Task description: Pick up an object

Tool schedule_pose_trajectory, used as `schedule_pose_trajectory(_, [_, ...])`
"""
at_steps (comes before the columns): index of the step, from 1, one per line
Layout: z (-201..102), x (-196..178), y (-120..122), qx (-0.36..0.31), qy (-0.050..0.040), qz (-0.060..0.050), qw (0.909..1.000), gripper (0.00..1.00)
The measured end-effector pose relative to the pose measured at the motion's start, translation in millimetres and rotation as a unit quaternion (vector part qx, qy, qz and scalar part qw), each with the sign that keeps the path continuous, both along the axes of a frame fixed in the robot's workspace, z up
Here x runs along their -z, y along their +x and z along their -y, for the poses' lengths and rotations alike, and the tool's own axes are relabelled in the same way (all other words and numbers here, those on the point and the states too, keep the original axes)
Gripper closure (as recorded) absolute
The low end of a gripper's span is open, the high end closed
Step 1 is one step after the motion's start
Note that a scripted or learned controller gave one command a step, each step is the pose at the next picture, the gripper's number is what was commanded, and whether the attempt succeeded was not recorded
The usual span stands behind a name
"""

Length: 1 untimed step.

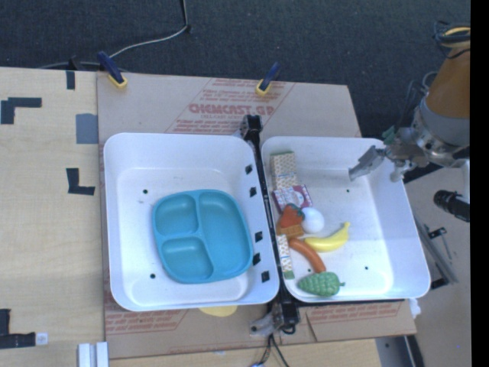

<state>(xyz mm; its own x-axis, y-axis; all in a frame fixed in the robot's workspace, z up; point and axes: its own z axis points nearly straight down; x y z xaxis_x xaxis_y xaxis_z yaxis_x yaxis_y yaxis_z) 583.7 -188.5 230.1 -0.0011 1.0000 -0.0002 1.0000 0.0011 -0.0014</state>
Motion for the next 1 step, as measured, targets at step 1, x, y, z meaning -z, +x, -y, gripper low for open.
schedule_pose_trajectory(1, [-29.6,74.6,-56.3,0.000,0.0005,-0.001,1.0000,0.00])
